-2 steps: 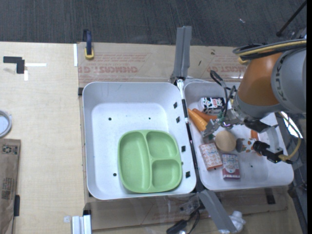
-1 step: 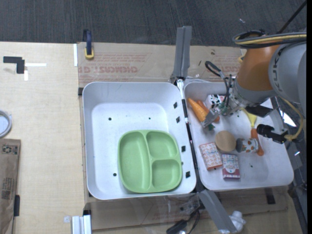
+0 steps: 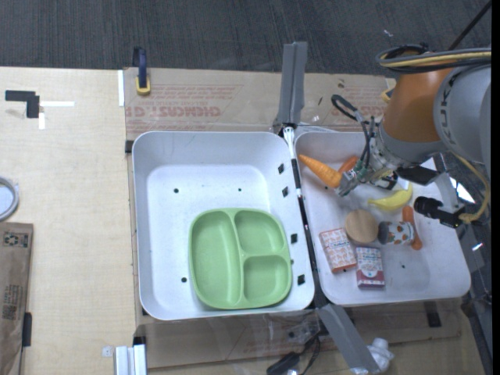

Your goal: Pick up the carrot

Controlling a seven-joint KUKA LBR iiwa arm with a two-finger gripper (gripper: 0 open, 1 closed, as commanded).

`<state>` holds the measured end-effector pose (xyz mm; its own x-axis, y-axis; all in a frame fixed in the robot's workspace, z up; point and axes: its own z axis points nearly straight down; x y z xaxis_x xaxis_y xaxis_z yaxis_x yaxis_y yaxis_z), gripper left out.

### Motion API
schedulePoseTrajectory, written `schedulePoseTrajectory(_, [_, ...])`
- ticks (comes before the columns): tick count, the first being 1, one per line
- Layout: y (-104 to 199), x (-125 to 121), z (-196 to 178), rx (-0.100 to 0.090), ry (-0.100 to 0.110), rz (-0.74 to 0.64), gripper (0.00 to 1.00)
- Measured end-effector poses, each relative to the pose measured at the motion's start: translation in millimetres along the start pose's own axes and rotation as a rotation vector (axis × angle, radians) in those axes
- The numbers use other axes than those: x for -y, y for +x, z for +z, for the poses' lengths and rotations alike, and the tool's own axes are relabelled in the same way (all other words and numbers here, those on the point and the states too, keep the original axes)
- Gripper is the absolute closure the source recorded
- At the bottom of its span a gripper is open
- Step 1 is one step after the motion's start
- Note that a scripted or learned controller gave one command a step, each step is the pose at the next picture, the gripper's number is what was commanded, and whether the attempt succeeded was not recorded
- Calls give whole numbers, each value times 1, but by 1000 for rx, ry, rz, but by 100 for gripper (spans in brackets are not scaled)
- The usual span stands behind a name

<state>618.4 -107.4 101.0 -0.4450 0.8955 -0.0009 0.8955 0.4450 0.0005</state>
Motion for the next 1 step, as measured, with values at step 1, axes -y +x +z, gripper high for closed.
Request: schedulePoseTrajectory(1, [46, -31, -91, 2, -2, -484, 100])
